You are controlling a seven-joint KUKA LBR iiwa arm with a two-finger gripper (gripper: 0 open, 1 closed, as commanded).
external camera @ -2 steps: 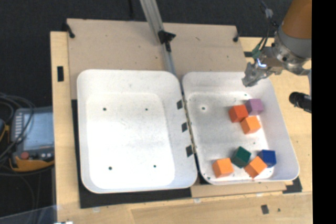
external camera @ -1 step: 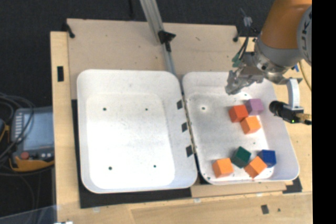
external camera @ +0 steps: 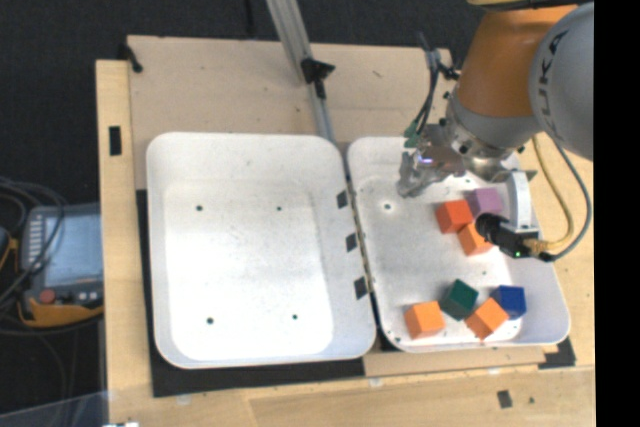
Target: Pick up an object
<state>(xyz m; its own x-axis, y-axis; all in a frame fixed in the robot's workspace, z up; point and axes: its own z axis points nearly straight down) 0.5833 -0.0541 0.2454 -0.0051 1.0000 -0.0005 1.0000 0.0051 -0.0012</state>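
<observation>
Honestly, the gripper [external camera: 415,177] hangs over bare floor in the right bin [external camera: 392,245], can't tell how it's set. Nearest orange block [external camera: 454,215] sits just beside it, crowded by the purple block [external camera: 487,202], so a grab could easily miss.

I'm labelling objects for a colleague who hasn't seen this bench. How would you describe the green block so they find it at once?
Look in the right-hand white bin, at the cluster of blocks along its near edge. The green block sits in the middle of that cluster, between an orange block on its left and a blue block on its right. It is the only dark green piece among them.
</observation>
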